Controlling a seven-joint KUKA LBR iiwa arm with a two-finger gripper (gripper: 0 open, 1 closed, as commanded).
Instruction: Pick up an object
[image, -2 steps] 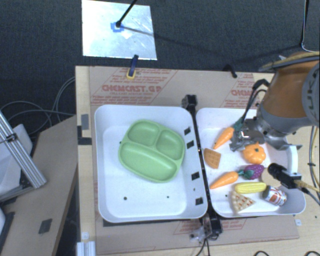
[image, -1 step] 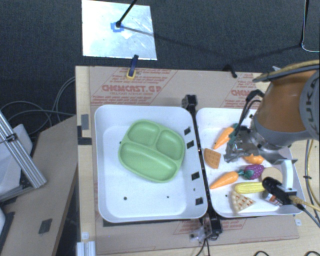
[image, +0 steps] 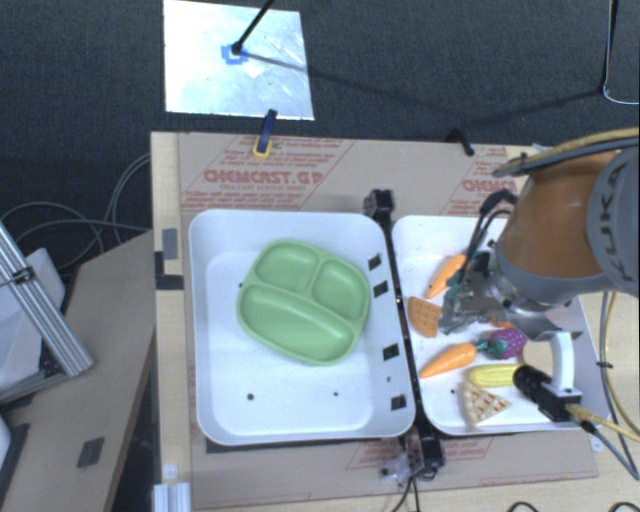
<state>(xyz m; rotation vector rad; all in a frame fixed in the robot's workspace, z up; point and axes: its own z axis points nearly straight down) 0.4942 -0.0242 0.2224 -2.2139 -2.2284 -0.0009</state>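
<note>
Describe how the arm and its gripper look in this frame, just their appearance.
The arm is bulky and rounded, with a broad orange band above a grey wrist section and part of dark lettering on its grey casing at the right edge. Black cables curve along its left side. The gripper is a small, dark grey metal assembly.

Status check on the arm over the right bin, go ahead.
Gripper low in right white bin, jaws state unclear. Nearest: tan waffle-textured cracker toy; no grasp confirmed. Orange plastic carrot and purple grape toy crowd close.

Green divided plate (image: 303, 301) in left bin (image: 215, 400); cardboard (image: 300, 175) beneath.
</note>
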